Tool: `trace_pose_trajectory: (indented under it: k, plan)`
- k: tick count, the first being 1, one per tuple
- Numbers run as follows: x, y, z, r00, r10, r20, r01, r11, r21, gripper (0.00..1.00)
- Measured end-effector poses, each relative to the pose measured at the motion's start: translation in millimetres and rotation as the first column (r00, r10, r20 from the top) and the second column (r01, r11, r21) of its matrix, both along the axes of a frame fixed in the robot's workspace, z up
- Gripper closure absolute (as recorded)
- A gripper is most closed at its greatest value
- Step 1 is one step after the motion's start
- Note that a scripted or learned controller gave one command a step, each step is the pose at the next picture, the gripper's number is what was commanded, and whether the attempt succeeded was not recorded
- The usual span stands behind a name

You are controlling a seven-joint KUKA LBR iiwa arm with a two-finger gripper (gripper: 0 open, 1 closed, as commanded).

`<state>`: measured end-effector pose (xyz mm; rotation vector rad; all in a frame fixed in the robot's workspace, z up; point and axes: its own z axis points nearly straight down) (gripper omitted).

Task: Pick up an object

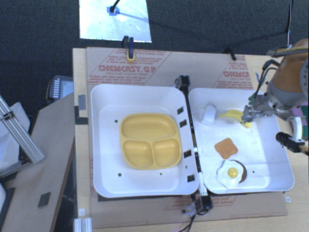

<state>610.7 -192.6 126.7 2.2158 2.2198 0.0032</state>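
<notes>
Arm reaching into the right bin, gripper down at the banana.

Two white bins sit side by side on the bench: the left bin point(104, 144) holds a yellow tray point(148, 140) with three compartments, lying flat near its middle. The right bin point(270, 144) holds four smaller things. The arm point(289, 76) comes in from the right, its gripper point(249, 114) low over the bin's far side and touching the right end of the banana point(232, 114); whether the pincer is spread or pinching cannot be told. Nearer the front lies a fried egg point(230, 174), just behind it a toast slice point(226, 148), and a white cup point(209, 114) lies left of the banana.
</notes>
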Motion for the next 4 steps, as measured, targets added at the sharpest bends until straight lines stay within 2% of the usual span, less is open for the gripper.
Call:
trace_pose_trajectory:
  k: [2, 3, 4]
  plan:
    - [-10.2, -2.8, 97.9, 1.000, -0.001, 0.002, 0.001, 1.000, 0.000, 1.00]
    - [-9.0, -3.1, 128.8, 1.000, 0.002, 0.000, -0.002, 1.000, 0.001, 1.00]
    - [-11.5, 40.0, 123.0, 1.000, 0.006, -0.004, -0.006, 1.000, 0.003, 1.00]
